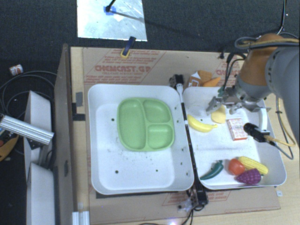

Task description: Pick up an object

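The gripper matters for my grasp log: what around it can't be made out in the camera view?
- Gripper: fingers too small and blurred to read.
- Pale yellow object: its top sits under the gripper, so contact is unclear.
- Orange items: partly behind the right bin's rim; identity unclear.

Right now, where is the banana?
In the camera view, the banana lies in the right bin, near its left wall, just left of the small red-and-white box and above the green pepper.
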Controlling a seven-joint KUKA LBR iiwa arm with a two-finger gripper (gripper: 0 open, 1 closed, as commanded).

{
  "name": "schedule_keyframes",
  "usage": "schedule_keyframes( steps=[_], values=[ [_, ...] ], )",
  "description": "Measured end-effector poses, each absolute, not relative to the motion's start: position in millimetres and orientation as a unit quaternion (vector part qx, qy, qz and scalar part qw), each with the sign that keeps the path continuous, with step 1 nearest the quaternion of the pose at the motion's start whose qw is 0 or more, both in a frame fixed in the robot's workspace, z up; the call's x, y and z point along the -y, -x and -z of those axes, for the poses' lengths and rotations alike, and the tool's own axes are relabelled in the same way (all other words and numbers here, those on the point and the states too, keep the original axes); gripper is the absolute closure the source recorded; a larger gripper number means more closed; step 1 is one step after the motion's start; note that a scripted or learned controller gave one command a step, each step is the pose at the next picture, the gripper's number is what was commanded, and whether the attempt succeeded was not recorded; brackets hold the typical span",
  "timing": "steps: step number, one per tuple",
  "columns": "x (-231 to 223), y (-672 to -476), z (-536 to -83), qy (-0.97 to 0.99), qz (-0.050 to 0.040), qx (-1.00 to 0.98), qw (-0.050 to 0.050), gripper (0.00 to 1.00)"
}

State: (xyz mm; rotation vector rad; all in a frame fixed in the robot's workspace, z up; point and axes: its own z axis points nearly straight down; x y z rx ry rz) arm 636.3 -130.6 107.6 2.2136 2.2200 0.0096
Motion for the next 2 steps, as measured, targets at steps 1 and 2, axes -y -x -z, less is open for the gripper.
schedule_keyframes(
  steps=[1,2],
  values=[
    [140.8,-634.1,-83.7,-0.707,0.0002,-0.707,0.0,0.0],
    [140.2,-635.8,-96.1,-0.707,-0.0017,-0.708,0.002,1.0]
  ],
)
